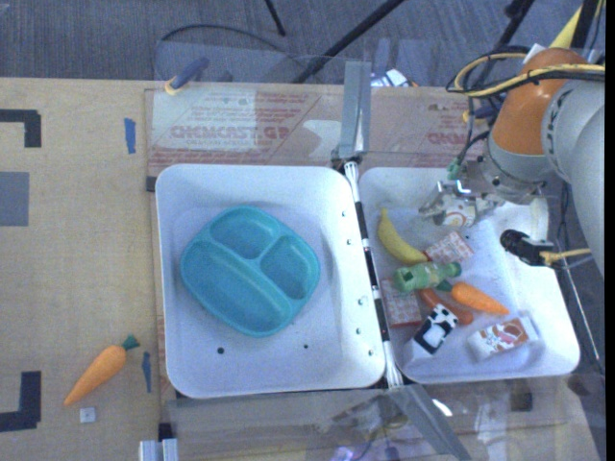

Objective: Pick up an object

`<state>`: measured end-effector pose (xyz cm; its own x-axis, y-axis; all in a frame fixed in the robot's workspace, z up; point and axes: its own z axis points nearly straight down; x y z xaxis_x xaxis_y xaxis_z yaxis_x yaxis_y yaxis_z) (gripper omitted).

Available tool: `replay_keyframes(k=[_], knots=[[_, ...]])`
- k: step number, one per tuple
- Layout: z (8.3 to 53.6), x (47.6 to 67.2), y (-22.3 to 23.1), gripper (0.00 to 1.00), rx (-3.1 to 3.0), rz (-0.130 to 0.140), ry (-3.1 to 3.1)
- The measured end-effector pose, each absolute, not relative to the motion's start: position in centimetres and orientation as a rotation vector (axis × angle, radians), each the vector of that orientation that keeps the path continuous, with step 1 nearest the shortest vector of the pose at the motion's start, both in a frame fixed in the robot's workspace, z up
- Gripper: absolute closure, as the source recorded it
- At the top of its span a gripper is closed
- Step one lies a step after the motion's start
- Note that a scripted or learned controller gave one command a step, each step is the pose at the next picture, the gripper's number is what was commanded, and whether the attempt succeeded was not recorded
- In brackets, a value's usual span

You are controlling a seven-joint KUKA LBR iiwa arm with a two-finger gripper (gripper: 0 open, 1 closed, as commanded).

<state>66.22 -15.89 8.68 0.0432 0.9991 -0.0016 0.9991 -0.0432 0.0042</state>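
Observation:
My gripper point(452, 200) hangs low over the back of the right bin point(557, 353), with the arm coming in from the right. Directly under it sits a small round whitish-orange thing point(457, 216); whether it is gripped is unclear. In front of it lie a yellow banana point(399, 241), a pink wrapped pack point(449, 249), a green bottle point(426, 277) and an orange carrot point(478, 299). Nearer the front are a red packet point(404, 307), a black-and-white carton point(435, 328) and a white-orange carton point(502, 337).
The left bin point(192, 353) holds a teal divided plate point(252, 269). A second toy carrot point(96, 373) lies on the bench left of the bins. A metal divider point(368, 267) runs between the two bins.

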Motion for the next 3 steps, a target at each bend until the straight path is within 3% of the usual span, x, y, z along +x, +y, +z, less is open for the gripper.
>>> replay_keyframes(k=[1, 2, 3], knots=[[9.7, 66.3, -15.8, 1.00, 2.261, 0.002, 2.172], [21.4, 66.8, -5.8, 1.00, 2.227, 0.003, 2.214], [27.1, 66.7, -2.6, 1.00, 2.149, 0.002, 2.289]])
